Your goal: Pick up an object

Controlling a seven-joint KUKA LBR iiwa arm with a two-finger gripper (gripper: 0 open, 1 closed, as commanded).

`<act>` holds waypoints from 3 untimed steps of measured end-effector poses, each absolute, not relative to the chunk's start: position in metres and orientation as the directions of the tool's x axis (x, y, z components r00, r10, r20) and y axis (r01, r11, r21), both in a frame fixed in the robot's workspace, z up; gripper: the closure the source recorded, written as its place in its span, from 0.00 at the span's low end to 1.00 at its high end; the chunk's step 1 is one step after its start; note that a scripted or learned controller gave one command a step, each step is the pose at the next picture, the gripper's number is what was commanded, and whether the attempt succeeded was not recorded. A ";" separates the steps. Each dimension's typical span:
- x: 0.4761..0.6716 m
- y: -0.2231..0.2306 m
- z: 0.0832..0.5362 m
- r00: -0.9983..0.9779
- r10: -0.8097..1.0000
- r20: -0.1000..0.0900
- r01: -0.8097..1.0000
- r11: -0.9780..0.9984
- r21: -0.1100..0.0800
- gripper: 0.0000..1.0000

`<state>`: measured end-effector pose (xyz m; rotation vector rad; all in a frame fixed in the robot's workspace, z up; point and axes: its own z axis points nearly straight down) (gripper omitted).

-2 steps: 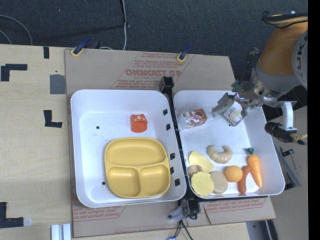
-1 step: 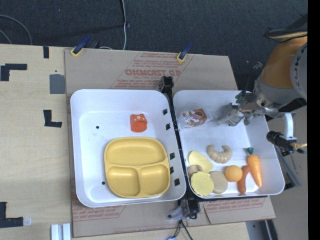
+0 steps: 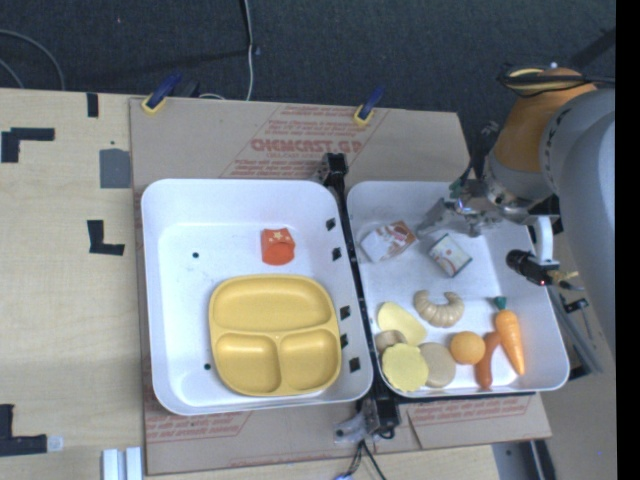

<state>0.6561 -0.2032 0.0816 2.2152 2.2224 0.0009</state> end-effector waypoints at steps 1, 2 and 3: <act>0.573 -0.195 0.085 0.001 1.000 0.000 1.000 -0.001 -0.002 0.00; 0.577 -0.194 0.096 -0.002 1.000 0.003 1.000 0.002 0.001 1.00; 0.576 -0.194 0.095 -0.002 1.000 0.003 1.000 0.002 0.000 0.00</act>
